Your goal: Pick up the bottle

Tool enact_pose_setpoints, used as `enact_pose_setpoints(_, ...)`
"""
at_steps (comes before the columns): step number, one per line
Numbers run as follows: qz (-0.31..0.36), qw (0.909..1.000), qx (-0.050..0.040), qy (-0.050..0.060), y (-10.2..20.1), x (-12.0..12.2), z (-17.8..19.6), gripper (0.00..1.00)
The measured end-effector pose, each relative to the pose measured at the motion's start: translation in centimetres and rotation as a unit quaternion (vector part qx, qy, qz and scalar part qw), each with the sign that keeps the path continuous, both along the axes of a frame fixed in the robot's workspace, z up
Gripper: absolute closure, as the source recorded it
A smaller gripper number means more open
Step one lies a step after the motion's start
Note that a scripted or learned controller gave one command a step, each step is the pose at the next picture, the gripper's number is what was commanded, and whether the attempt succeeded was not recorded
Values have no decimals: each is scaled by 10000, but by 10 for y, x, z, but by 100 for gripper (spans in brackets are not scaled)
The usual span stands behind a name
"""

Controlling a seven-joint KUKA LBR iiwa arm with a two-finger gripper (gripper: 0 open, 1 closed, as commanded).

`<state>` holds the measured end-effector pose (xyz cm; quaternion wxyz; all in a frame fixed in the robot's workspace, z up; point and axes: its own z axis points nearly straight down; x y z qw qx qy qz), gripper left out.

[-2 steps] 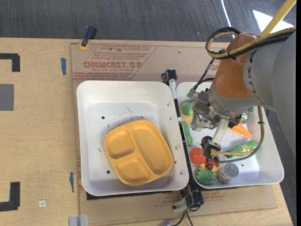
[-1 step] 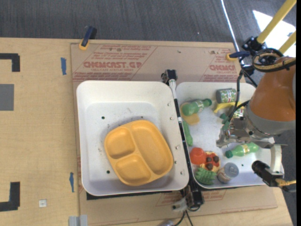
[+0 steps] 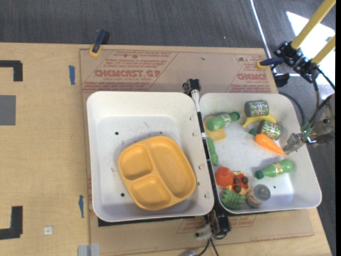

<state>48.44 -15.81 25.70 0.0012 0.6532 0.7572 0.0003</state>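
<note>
Two green bottles lie in the right bin [image 3: 303,193]. One bottle [image 3: 221,121] with a label rests at the bin's far left, its cap pointing right. The other bottle [image 3: 275,169] lies near the right wall, its cap pointing left. My gripper [image 3: 294,142] hangs low at the bin's right rim, just right of the orange carrot [image 3: 268,143] and a little beyond the nearer bottle. I see nothing held in it.
The right bin also holds two green cans [image 3: 257,108], a banana [image 3: 259,121], a red tomato [image 3: 224,175], a grey can [image 3: 258,193] and other toy food. A yellow divided tray [image 3: 156,172] lies in the left bin [image 3: 101,143]. A clamp [image 3: 192,85] stands between the bins.
</note>
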Motion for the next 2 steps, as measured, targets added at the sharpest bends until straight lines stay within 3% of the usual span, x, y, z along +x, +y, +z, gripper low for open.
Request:
enact_pose_setpoints(1,3,10000,0,-1,0,0,0,0)
enact_pose_setpoints(2,-1164,9932,12,23,42,31,-98,0)
